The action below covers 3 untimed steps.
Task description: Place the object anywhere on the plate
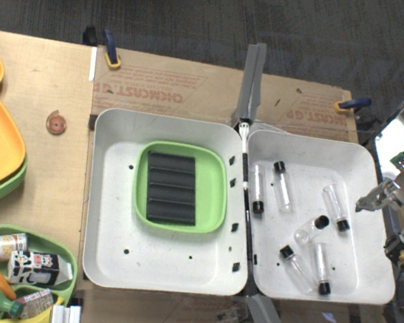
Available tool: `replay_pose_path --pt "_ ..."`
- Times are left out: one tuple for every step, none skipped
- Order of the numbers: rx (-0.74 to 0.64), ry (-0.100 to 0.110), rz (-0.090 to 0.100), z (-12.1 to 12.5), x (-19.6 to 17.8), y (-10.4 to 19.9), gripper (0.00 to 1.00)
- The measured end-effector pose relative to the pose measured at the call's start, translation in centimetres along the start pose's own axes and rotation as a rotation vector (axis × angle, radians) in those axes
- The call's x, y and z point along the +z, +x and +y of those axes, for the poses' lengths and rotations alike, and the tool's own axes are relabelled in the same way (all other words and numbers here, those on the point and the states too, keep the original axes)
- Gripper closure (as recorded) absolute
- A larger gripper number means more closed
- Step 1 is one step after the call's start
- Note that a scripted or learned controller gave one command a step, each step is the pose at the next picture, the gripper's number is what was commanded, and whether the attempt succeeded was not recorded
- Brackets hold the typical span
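Camera view — clear vials [282, 186], black caps, green plate [215, 196] holding dark block [172, 189]

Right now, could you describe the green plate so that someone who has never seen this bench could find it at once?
Start at the two shallow white bins side by side; take the left bin. In its middle lies the green plate, square with rounded corners, carrying a dark ribbed block. Unlike the right bin, which holds scattered clear vials with black caps, this is the single green thing in either bin.
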State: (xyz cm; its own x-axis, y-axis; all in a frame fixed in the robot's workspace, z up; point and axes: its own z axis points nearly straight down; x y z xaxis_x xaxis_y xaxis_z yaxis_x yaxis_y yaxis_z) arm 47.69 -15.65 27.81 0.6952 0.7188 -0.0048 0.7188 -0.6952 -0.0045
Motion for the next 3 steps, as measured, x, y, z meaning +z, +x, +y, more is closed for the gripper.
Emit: replay_pose_path --pt "0.041 0.001 0.0 0.3 2.3 -0.3 0.0" --pt "0.122 -0.001 0.001 1.7 2.5 -1.7 0.0" --pt "0.209 -0.001 0.001 3.1 2.7 -3.1 0.0"
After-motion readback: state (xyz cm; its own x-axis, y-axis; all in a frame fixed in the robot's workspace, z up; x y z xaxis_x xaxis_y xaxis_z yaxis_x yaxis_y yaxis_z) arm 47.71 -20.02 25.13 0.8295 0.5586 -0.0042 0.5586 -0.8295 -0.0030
